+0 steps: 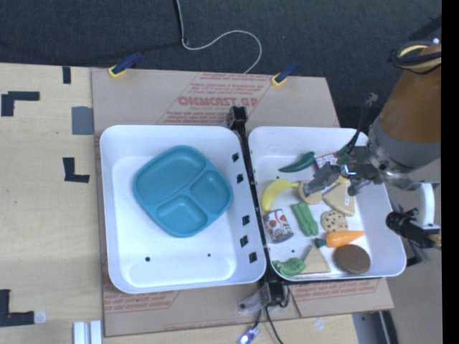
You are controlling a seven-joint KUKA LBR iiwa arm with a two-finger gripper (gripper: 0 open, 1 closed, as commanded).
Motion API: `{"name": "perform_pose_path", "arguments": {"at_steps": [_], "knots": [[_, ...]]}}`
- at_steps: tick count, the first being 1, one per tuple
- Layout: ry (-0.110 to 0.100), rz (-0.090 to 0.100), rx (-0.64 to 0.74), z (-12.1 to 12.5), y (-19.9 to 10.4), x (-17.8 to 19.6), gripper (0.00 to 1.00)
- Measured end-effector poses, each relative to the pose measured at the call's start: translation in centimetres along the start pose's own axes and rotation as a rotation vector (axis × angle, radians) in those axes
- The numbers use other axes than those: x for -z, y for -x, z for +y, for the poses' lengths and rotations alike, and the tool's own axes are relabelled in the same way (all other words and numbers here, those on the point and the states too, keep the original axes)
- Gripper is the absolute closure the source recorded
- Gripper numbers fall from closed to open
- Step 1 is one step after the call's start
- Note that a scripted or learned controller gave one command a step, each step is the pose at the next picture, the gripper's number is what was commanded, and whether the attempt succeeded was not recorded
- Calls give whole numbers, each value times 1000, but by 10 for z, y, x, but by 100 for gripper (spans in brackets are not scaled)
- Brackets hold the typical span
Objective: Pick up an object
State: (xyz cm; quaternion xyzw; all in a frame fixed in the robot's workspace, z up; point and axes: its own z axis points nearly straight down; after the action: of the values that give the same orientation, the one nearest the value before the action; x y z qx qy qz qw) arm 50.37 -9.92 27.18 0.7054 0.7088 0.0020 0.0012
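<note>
My gripper (333, 185) hangs low over the middle of the right bin (380, 264), its fingers open and nothing gripped between them. A beige bread slice (339, 203) lies just beneath it, and a yellow banana (275, 191) just to its left. A dark green pepper (297, 163) lies toward the bin's far side. Nearer the front are a green bean pod (305, 219), a small can (280, 225), a cookie (333, 221), an orange carrot (343, 239) and a brown disc (352, 259).
The left bin (122, 264) holds a blue divided plate (182, 190). A green leafy piece (289, 266) and a tan cracker (316, 261) sit at the right bin's front wall. A black divider (247, 185) runs between the bins. The arm's orange band (412, 106) looms at the right.
</note>
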Motion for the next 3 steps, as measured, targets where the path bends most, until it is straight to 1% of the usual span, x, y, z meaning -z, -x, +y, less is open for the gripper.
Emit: {"name": "perform_pose_path", "arguments": {"at_steps": [1,2,3], "knots": [[-7,-1,-2,1,2,4,100],[-6,-2,-1,52,-29,-35,100],[-6,1,5,80,-116,-48,100]]}}
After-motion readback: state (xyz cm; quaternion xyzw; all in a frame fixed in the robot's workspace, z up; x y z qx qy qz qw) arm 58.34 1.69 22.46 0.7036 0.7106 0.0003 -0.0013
